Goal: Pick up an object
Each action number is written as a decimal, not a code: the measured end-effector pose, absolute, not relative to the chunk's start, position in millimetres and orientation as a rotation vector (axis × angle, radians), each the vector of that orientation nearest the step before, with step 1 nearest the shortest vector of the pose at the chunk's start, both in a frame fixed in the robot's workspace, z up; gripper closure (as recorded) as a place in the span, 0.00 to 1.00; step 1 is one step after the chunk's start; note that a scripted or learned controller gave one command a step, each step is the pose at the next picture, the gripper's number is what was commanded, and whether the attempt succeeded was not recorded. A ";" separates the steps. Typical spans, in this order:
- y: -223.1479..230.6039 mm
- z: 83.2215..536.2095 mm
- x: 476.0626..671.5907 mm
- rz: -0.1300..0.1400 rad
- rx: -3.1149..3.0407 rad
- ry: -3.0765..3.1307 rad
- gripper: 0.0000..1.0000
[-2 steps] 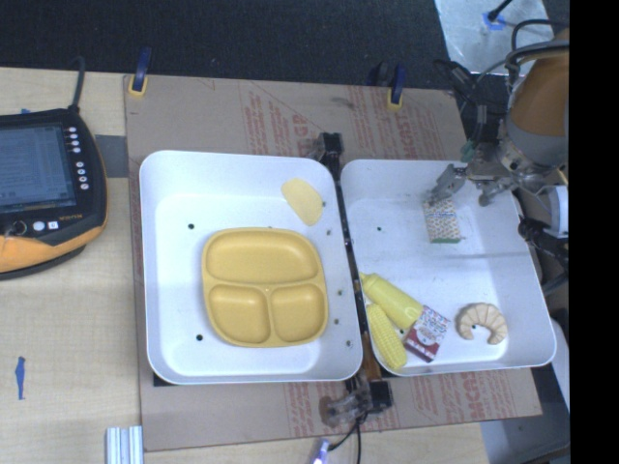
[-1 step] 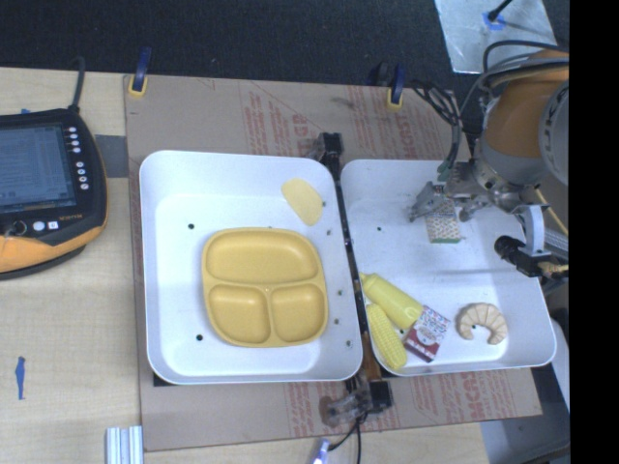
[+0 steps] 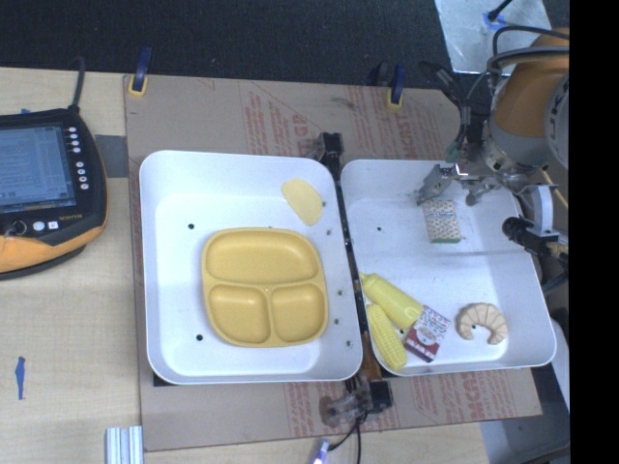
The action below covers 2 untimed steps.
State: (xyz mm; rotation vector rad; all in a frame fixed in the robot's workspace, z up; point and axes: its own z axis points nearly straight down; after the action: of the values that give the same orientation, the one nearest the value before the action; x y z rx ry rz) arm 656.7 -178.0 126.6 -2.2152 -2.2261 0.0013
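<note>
End effector [image 3: 455, 184] hangs over the far part of the right bin [image 3: 522, 356], fingers spread apart with nothing between them, right above a small patterned packet [image 3: 442, 222]. From this slant, whether the tips touch the packet is hard to judge. To grasp it well, centre over the flat packet, descend squarely, and close across its narrow sides.

Glossy white plastic bins [image 3: 174, 356] sit on matt brown cardboard [image 3: 242, 114]; the yellow tray [image 3: 263, 286] looks like smooth plastic.
</note>
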 end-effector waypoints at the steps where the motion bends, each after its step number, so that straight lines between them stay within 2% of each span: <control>1: -158.7 122.9 636.1 0.005 -2.212 -2.227 0.00; 2: -182.7 91.7 656.0 0.004 -2.217 -2.224 0.00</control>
State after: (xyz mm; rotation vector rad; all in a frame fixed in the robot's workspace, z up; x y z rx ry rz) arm 656.0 -182.7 91.7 -2.2167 -2.2238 0.0039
